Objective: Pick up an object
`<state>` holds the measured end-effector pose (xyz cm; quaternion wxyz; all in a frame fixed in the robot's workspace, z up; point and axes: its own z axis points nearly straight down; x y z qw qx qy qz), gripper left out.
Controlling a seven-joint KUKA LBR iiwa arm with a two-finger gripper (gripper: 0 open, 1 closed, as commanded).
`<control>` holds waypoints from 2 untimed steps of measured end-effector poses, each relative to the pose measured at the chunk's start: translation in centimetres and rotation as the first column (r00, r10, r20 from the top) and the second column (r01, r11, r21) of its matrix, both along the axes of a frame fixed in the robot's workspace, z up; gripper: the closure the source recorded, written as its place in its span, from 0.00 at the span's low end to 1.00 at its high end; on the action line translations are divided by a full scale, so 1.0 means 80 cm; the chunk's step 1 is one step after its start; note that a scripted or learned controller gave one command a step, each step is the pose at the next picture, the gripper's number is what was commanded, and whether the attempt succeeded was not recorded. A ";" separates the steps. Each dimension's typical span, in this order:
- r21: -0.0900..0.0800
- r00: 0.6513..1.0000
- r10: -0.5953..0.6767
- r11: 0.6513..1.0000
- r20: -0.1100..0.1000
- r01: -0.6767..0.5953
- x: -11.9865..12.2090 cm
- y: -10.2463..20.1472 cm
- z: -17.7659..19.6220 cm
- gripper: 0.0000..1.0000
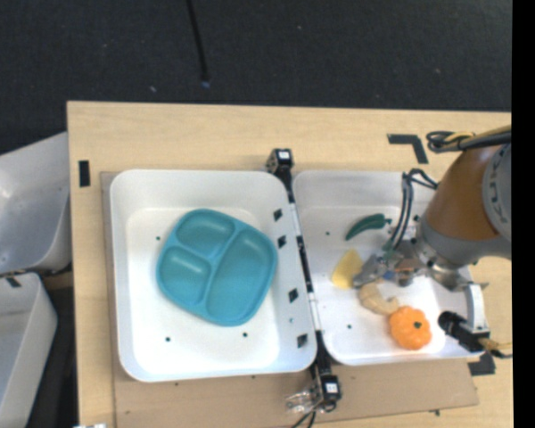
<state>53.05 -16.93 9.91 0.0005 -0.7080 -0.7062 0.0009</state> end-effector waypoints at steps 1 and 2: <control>-0.001 1.000 -0.005 1.000 0.005 0.005 0.001 -0.002 0.016 1.00; -0.001 1.000 -0.006 1.000 0.007 0.006 -0.001 -0.007 0.070 1.00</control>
